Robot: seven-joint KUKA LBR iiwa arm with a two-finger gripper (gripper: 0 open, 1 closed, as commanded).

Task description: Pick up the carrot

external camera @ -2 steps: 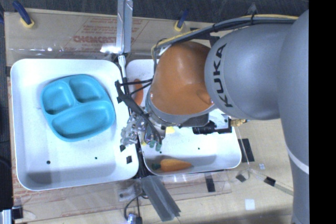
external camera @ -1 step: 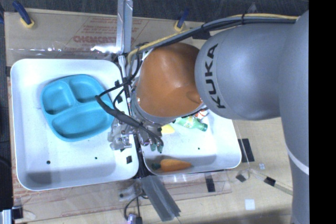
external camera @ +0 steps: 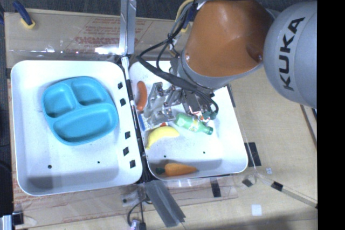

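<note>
The carrot [external camera: 179, 169] lies on its side along the near wall of the right bin [external camera: 233, 140], orange, with its thicker end toward the right — well apart from the gripper [external camera: 160, 106]. The gripper hangs over the left part of the same bin, a tangle of metal under the arm's orange band [external camera: 226, 37]; whether it is open or closed I cannot tell.

Just below the gripper lies a yellow banana [external camera: 160, 135], curved, near the bin's left wall. To its right lies a green bottle [external camera: 193, 123] on its side, partly under the wrist. A reddish-orange sausage-shaped piece [external camera: 141, 95] lies lengthwise close to the divider between the bins, just left of the gripper.

The left bin [external camera: 32, 169] holds a blue divided plate [external camera: 81, 109] with three compartments, sitting toward the bin's far half. Both bins rest on the surface [external camera: 269, 116] — black cables [external camera: 161, 59] run from the arm down to the gripper.
</note>
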